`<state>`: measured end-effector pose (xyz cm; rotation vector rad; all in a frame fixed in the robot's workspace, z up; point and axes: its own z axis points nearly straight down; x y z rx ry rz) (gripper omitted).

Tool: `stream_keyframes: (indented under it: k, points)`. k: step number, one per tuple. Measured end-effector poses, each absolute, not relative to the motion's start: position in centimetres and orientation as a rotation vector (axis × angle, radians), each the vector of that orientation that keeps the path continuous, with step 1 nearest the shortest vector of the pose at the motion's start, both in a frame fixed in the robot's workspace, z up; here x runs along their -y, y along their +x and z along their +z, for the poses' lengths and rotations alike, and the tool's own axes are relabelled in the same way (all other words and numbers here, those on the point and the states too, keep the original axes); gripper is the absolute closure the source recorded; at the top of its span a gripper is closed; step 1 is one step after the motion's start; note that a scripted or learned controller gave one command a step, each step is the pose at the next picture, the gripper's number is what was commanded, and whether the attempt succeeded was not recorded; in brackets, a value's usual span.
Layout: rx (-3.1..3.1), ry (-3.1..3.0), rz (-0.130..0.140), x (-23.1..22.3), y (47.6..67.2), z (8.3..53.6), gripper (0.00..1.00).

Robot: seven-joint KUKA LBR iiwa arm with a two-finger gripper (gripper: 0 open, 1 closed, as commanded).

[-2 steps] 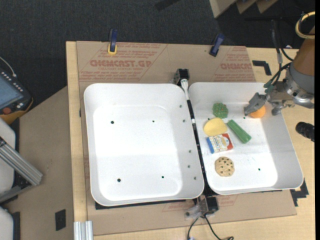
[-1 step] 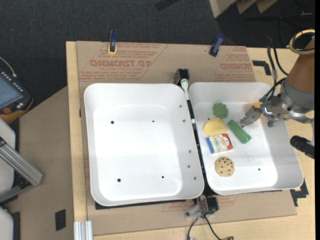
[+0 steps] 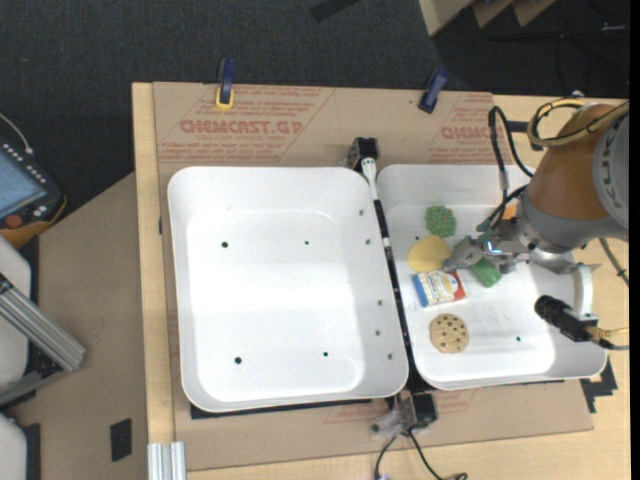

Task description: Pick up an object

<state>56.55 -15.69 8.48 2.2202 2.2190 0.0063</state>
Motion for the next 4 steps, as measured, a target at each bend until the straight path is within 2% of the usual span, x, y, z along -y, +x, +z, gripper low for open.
stream_keyframes:
  k: [1,2,3,4]
  points:
    - [-2.215,2.214,0.016,15.7,56.8,10.1,1.0]
    - [-2.227,2.211,0.008,8.8,60.4,12.8,1.0]
    - [-2.229,2.209,0.012,1.1,58.4,18.9,1.0]
    - [-2.206,2.223,0.005,9.2,54.0,27.4,1.0]
